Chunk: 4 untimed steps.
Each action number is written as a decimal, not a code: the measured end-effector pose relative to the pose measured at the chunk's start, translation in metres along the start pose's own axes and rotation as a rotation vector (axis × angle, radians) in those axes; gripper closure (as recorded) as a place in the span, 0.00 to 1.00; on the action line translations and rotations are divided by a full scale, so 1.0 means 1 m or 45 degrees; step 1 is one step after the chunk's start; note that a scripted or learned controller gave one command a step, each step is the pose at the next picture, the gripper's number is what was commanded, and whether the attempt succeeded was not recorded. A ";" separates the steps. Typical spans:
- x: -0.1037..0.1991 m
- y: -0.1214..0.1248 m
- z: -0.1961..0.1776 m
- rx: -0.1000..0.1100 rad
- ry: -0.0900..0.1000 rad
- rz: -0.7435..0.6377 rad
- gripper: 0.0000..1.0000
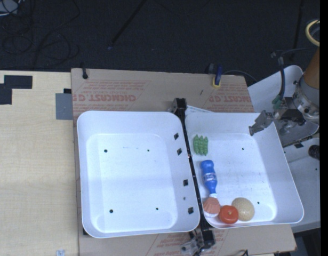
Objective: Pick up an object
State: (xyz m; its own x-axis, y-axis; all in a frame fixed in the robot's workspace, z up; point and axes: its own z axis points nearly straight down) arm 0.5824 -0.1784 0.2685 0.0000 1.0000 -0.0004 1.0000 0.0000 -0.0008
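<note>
Tool (260, 124) above right bin (270, 159) rim, finger state unclear.

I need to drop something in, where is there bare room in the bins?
The left white bin is bare across its floor. In the right white bin, the stretch right of the blue plastic bottle is free; its near-left corner around the red round object is crowded.

Even bright light, soft shadows, slightly soft focus

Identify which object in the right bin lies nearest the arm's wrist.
The green ridged piece; the blue bottle and the round objects at the bin's near edge lie farther away.
</note>
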 end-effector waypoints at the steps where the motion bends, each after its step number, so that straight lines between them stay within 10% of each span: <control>1: -0.037 -0.004 -0.054 -0.005 -0.003 0.003 0.00; 2: -0.034 -0.046 0.063 0.019 0.008 0.002 0.00; 3: -0.036 -0.062 -0.062 -0.012 -0.004 -0.001 0.00; 4: 0.010 -0.101 0.092 0.023 0.012 0.000 0.00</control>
State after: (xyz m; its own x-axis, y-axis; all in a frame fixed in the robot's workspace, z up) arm 0.4810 -0.1690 0.1765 -0.0002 1.0000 0.0087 0.9998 0.0004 -0.0190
